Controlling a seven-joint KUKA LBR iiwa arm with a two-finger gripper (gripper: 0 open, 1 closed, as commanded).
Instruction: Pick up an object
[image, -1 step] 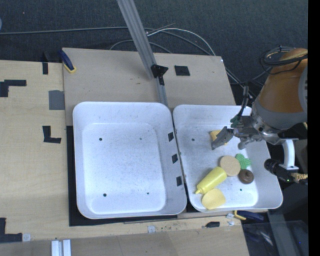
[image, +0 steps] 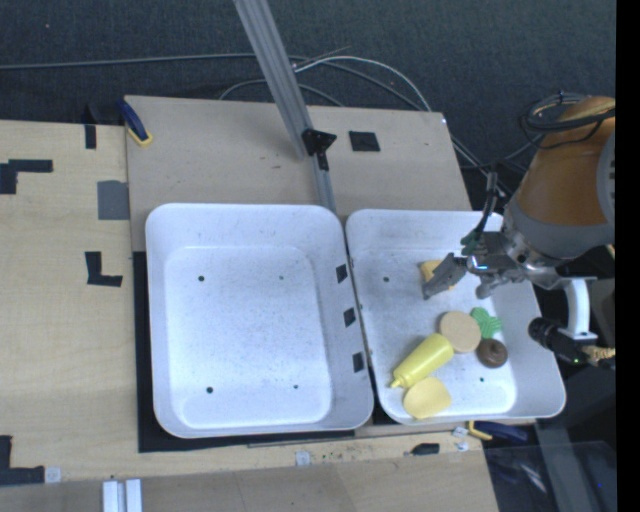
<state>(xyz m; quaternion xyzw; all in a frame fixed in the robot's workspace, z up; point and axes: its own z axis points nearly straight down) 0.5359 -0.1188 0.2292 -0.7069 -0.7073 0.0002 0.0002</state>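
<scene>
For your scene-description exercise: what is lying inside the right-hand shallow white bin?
In the right-hand shallow white bin: a yellow squeeze bottle, a yellow lump, a tan round disc, a small green piece and a brown round piece. The gripper partly covers another yellow object.

Left bin (image: 245, 410) lies open; 5 objects crowd the right bin's (image: 385, 240) near corner.

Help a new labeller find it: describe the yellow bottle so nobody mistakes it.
Look in the right-hand bin, near its front edge. The yellow bottle lies tilted, cap toward the front-left; it is long, unlike the rounded yellow piece just below it.
</scene>
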